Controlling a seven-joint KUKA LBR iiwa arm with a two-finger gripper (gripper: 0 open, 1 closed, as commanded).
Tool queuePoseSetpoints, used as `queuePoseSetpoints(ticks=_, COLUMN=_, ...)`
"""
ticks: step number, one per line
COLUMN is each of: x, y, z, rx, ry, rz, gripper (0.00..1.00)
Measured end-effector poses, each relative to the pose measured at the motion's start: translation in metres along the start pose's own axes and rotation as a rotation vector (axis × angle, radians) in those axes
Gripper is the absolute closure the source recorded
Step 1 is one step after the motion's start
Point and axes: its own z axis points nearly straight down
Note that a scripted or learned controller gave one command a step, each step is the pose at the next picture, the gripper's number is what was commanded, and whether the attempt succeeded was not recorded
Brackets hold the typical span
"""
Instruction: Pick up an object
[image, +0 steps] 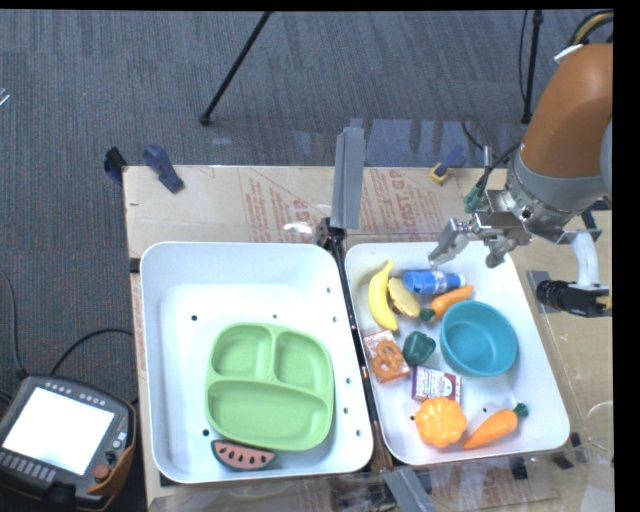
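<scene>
My gripper (470, 250) hangs over the far edge of the right bin (545, 385), its two fingers spread open with nothing between them. Just below it lie a blue bottle (432, 282), a small carrot (452, 300), a banana (380, 295) and a brown bun-like piece (403, 297). Further toward the front are a blue bowl (480, 338), a green pepper (418, 347), a pretzel pack (386, 357), a small box (436, 384), an orange pumpkin (441, 421) and a second carrot (495, 426).
The left bin (165, 300) holds a green divided plate (270, 385) and a watermelon slice (244, 455) at its front. A grey upright post (348, 185) stands behind the gap between the bins. A tablet (60, 430) lies on the floor at left.
</scene>
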Motion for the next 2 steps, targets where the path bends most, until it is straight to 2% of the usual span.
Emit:
queuePoseSetpoints(ticks=1, x=0.009, y=0.024, z=0.117, rx=0.012, ry=0.001, rz=0.074, gripper=0.0)
queuePoseSetpoints(ticks=2, x=-0.004, y=0.028, z=0.197, rx=0.001, ry=0.001, rz=0.069, gripper=0.0)
